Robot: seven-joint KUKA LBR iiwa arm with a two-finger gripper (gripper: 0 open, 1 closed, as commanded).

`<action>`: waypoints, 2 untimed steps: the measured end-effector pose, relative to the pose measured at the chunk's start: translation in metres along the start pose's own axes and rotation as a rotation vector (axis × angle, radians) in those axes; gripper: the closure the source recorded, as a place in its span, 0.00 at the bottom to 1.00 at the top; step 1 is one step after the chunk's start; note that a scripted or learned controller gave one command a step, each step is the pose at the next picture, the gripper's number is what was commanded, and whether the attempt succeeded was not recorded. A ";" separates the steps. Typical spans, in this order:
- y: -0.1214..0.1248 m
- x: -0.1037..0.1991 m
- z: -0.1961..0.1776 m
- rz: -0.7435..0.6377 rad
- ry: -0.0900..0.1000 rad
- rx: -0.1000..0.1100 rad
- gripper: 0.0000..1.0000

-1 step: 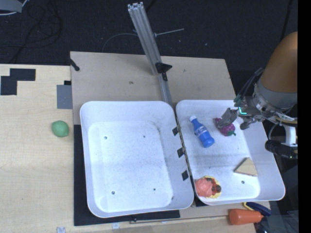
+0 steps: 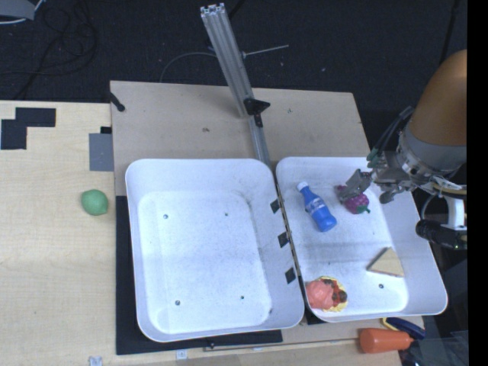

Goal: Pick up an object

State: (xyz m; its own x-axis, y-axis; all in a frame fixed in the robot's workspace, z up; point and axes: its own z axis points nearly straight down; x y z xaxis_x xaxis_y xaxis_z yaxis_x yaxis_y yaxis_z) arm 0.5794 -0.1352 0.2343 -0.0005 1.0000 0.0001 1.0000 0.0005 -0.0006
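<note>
On the tabletop (image 2: 61,235), two shallow white bins sit side by side on a dark mat. With the clock face laid over the whole view, the left bin (image 2: 200,172) lies around the centre toward 7 o'clock, and the right bin (image 2: 412,300) lies toward 4 o'clock. The two touch along their inner rims, where small black clips (image 2: 283,239) mark the join.

Four things lie in the right bin. A blue bottle (image 2: 317,207) with a white cap lies tilted near the bin's 10 o'clock corner. A small purple object (image 2: 355,201) with a green tip lies just beside it, toward the bin's 12 o'clock edge. A tan wedge (image 2: 387,264) rests near the bin's 3 o'clock wall. A crumpled red and yellow item (image 2: 327,293) lies in the 7 o'clock corner, close to the rim.

Outside the bins, a green ball (image 2: 95,202) sits on the tabletop at 9 o'clock, well apart from the left bin. An orange object (image 2: 384,339) lies just beyond the right bin's near rim, at 5 o'clock. A slanted metal rail (image 2: 231,59) runs from 12 o'clock down to where the bins meet.

The arm (image 2: 446,105) reaches in from 3 o'clock. Its tool (image 2: 367,185) hangs over the right bin's far edge, directly above or touching the purple object; I cannot tell which, nor how wide the tool stands.

The middle of the right bin is bare between the bottle, wedge and crumpled item.
</note>
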 end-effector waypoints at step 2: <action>0.007 0.003 0.114 0.000 0.001 0.006 0.00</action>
State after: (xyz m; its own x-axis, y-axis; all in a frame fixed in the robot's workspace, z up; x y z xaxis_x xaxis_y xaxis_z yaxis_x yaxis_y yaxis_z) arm 0.5861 -0.1317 0.1205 -0.0004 1.0000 0.0009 1.0000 0.0005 -0.0063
